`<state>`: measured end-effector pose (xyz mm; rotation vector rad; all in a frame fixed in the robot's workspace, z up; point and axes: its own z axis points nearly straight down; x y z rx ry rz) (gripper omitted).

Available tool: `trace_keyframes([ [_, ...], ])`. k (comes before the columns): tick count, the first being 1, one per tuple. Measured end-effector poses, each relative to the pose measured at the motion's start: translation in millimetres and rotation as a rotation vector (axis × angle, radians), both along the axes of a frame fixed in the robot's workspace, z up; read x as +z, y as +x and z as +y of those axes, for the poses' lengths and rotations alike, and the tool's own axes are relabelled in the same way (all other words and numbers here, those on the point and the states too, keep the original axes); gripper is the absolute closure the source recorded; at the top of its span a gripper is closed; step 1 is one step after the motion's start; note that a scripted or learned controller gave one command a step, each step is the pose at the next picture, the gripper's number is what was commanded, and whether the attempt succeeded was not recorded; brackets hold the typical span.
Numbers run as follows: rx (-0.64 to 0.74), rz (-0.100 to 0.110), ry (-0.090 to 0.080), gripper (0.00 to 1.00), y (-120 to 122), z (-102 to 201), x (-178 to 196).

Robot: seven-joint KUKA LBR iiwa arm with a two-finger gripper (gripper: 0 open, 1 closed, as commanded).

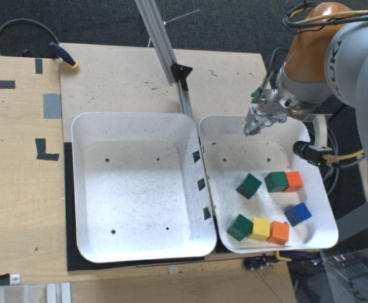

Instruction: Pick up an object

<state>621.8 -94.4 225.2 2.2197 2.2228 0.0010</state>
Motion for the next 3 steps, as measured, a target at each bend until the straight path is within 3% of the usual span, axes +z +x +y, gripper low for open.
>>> trace_keyframes([
  [2, 0.007, 0.003, 0.002, 1.0, -5.5, 119.2, 6.6],
  [3, 0.005, 0.003, 0.0, 1.0, -8.4, 163.9, 1.7],
])
